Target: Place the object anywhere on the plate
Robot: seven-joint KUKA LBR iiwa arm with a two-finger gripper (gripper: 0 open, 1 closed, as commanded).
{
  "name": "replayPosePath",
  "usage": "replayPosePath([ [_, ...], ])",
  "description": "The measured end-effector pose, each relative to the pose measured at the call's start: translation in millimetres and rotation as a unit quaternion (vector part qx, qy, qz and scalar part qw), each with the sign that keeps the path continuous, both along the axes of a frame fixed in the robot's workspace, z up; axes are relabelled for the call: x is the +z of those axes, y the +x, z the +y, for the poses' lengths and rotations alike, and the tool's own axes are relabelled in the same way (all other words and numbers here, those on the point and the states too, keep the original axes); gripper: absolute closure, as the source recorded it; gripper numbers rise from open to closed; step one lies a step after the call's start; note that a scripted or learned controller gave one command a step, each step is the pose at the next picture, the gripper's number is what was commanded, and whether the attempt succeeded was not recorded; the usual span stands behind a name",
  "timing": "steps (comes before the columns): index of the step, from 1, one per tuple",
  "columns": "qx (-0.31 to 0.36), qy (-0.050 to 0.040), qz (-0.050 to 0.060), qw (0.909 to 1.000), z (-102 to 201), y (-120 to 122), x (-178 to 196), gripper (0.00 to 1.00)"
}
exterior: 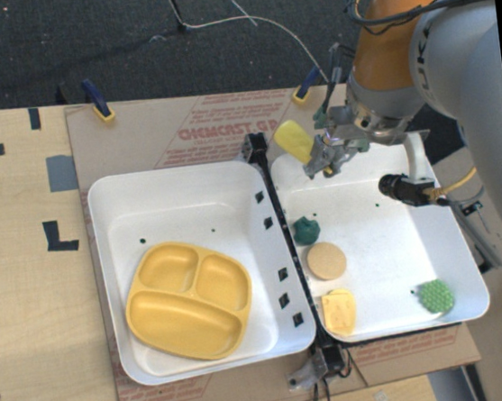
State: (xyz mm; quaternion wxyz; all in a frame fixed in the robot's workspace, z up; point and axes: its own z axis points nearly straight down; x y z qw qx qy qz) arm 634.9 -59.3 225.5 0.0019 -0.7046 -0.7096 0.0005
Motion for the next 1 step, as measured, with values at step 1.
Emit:
replayPosePath([
  [1,0.000,-0.0006,0.001,1.0000,56.2,8.0,-13.2,1.00],
])
